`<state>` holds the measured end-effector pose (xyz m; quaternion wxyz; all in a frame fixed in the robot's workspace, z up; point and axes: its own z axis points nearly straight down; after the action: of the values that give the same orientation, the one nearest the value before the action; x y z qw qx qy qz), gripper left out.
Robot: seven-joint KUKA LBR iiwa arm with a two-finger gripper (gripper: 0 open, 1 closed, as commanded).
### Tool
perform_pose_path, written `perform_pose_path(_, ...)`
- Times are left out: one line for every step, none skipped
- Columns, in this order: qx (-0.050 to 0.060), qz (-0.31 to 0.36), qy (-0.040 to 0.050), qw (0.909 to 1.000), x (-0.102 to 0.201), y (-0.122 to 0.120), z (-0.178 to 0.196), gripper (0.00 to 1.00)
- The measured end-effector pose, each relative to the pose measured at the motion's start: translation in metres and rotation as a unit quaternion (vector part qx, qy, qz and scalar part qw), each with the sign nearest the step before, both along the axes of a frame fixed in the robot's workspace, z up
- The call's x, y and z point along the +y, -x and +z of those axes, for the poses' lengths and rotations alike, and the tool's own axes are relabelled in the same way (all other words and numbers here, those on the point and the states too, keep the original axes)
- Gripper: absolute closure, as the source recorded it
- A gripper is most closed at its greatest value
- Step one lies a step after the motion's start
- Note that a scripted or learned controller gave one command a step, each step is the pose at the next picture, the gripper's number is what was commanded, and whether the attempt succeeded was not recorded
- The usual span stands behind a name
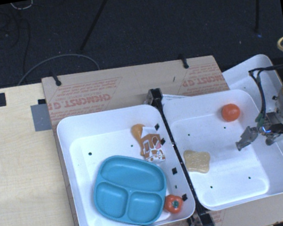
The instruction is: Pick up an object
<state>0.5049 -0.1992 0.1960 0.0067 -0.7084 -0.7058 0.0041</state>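
While the arm reaches in from the right edge of the frame, its gripper (248, 138) hangs low over the right side of the right bin (237, 195), with nothing between its fingers; whether they stand apart or together I cannot tell from this slant. Nearest to it are two loose things in that same bin: an orange ball (231, 112) toward the upper right, and a pale sponge (197, 161) lying flat near the divider at the bin's left. Both sit well apart from each other and from the walls, which I judge makes either a fair target, the ball being the closer. Over in the left bin (74, 148), a blue tray (130, 189) fills the lower middle, a small tomato (173, 203) rests just beside its lower right corner, and a printed packet (153, 149) with a tan piece (138, 132) above it lies against the divider. Those look harder to reach, crowded as they are. No pick has been made yet, I would say.
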Motion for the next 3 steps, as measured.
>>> perform_pose_path(-0.007,0.002,0.0019,1.0000,0.000,-0.003,0.007,0.00)
perform_pose_path(-0.004,0.002,0.0002,1.0000,0.008,0.001,-0.039,0.00)
perform_pose_path(-0.003,0.002,-0.0001,1.0000,0.014,0.011,-0.096,0.00)
